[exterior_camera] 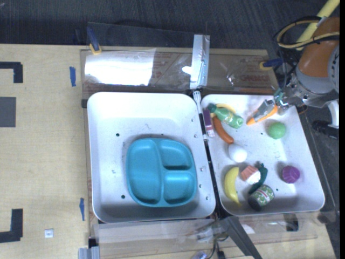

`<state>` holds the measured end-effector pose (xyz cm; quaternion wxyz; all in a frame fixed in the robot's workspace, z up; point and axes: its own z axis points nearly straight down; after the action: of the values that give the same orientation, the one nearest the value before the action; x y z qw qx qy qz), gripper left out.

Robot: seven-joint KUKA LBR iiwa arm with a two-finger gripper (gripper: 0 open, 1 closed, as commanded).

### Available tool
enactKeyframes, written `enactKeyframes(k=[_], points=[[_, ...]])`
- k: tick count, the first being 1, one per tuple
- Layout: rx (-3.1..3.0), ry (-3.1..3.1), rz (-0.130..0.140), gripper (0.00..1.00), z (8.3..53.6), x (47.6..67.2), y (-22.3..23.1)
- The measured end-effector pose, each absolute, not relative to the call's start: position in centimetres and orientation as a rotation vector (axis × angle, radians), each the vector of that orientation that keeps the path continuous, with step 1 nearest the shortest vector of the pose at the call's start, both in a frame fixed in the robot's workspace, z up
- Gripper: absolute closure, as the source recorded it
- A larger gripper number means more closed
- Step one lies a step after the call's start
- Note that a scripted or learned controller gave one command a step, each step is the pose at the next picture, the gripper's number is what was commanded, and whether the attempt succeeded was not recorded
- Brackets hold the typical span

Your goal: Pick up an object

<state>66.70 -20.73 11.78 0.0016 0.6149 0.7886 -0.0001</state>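
Gripper (pixel 268 109): far right corner of right bin (pixel 310 161), clamped on carrot (pixel 262 115).
Carrot: likely light, rigid, slippery; grip mid-length.

You are looking down from one fixed camera set above the bench (pixel 38 144), tilted at a slant so the far edge sits at the top. Both white bins fill the middle: the left bin (pixel 102 117) and the right bin (pixel 307 161), side by side. The arm (pixel 318 63) enters at the upper right. The camera seems moderately high, though that is hard to judge.
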Motion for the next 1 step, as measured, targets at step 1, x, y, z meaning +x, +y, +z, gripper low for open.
enactKeyframes(k=[1], points=[[2.031, 2.393, -0.007, 0.00, 9.47, 66.73, -13.83]])
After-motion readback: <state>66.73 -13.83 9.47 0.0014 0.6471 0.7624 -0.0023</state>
